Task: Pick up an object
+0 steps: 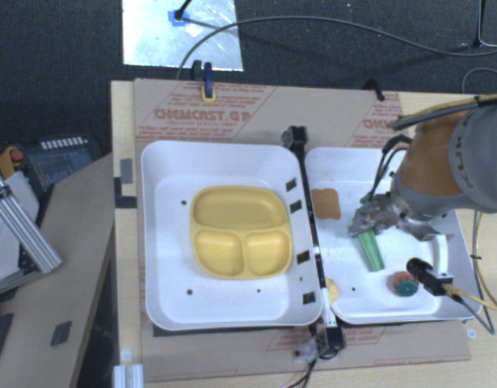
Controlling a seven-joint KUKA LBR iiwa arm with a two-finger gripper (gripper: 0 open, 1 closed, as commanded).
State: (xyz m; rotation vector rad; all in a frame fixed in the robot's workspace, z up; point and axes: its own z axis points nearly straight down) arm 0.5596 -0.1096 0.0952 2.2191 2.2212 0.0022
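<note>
Camera view: green stick (372,250) long axis near-vertical.

Two white bins (224,156) are sitting side by side, holding one yellow divided tray (238,231), one brown square (326,204), one green stick (371,250) and one small teal ball (404,284).

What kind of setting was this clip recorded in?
Most likely a robotics lab test bench, not a home or kitchen. Two white bins sit clamped on a sheet marked CHEMCAST, loose cables trail over dark carpet, and the grey-and-orange arm reaches over small items such as a green stick.
</note>
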